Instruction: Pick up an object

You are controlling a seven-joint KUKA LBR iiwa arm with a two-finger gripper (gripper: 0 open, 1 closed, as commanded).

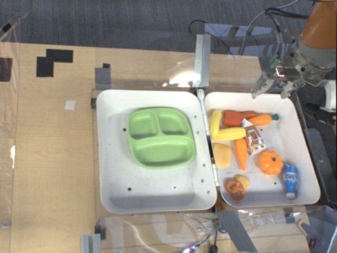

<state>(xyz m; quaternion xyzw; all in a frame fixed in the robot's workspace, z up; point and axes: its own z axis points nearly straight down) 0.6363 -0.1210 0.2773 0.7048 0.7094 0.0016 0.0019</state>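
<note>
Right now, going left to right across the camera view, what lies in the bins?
Green divided plate → yellow corn → upright carrot → orange pumpkin → blue bottle.

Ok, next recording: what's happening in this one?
A robot arm reaches in from the right, its gripper open above the far rim of the right bin, with nothing between its fingers. That bin holds toy food: a corn cob, carrots, a small pumpkin, a blue bottle and other pieces. The left bin holds a green divided plate. Nothing has been picked up yet.
</note>
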